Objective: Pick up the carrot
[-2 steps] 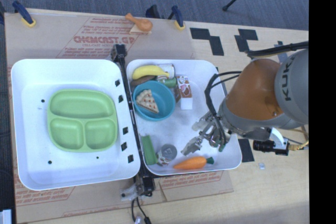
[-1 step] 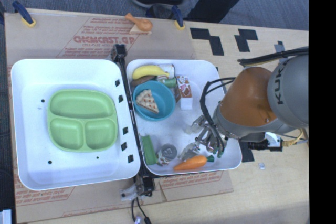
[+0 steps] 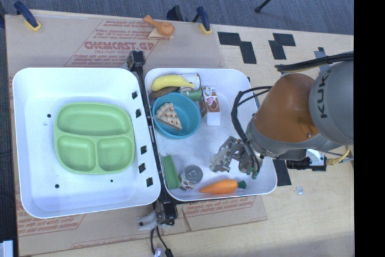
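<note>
The orange carrot (image 3: 220, 187) looks like smooth plastic. The two white bins (image 3: 36, 189) are shiny plastic. The green tray (image 3: 93, 136) is matt plastic. The brown counter (image 3: 72, 39) looks like cardboard.

**The arm leans in from the right, wrist turned down**

The grey KUKA arm (image 3: 337, 99) reaches in from the right side, its broad orange band (image 3: 286, 108) bulging just above the wrist. Black cables loop around the near side of that band. Below it, the metal two-finger gripper (image 3: 231, 156) hangs low and points down and to the left. How its jaws stand cannot be made out from this angle.
</note>
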